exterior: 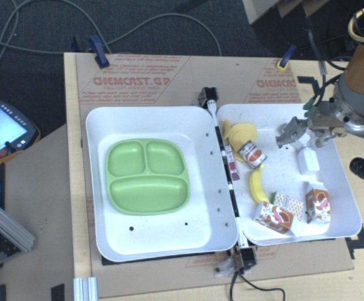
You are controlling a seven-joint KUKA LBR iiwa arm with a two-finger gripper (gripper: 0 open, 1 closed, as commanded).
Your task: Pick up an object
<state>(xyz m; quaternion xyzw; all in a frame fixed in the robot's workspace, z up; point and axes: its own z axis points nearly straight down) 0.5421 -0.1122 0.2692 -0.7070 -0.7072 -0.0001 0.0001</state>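
Your cardboard-topped tabletop carries two glossy white bins: the left bin holds one green three-compartment plate; the right bin holds one banana, three printed cartons, one small can. The hand hovers spread over bare floor near the far rim, gripping nothing.

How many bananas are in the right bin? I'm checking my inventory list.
1. The banana lies near the middle of the right bin, just below the small can. The yellow object above the can is of another shape; its kind is unclear.
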